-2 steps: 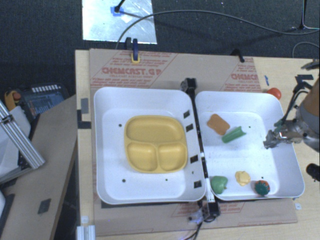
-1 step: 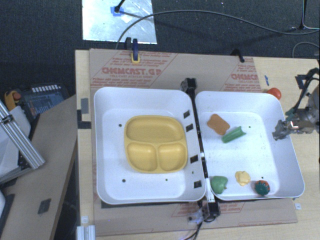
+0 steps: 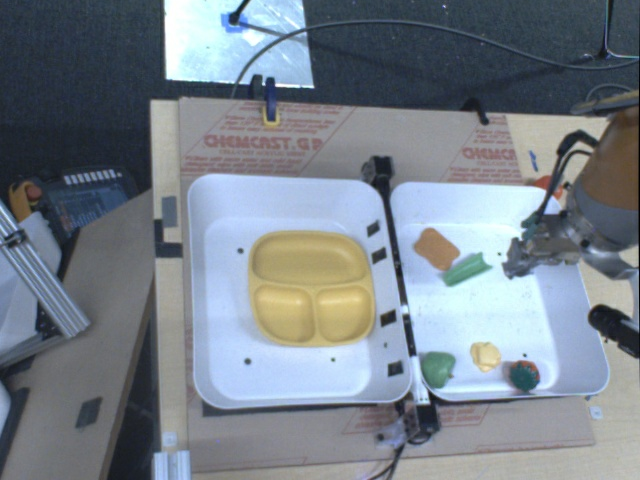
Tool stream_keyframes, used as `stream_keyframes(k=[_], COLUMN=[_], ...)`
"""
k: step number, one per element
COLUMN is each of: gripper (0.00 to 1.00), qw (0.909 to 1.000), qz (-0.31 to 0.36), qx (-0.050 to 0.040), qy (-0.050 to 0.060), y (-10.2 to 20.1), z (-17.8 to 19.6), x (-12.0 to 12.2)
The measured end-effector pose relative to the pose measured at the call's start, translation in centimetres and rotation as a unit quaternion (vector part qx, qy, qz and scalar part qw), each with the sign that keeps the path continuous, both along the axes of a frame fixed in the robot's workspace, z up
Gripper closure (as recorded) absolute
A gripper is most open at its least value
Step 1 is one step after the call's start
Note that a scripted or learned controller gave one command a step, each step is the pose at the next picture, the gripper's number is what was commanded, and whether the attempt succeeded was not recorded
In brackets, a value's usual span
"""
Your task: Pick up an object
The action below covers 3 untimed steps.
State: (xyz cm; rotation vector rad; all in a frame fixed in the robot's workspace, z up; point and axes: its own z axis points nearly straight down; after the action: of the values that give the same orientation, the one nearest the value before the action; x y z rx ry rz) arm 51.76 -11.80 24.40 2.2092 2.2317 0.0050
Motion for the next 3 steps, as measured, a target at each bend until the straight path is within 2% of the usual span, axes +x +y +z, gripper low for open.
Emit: stream_keyframes(k=[3], gripper=[1.0], qw=[1.0], qz=[-0.001], qx=[-0.0001], qy=[0.001], y=[15.2], z=[-3.0], x=[1.0])
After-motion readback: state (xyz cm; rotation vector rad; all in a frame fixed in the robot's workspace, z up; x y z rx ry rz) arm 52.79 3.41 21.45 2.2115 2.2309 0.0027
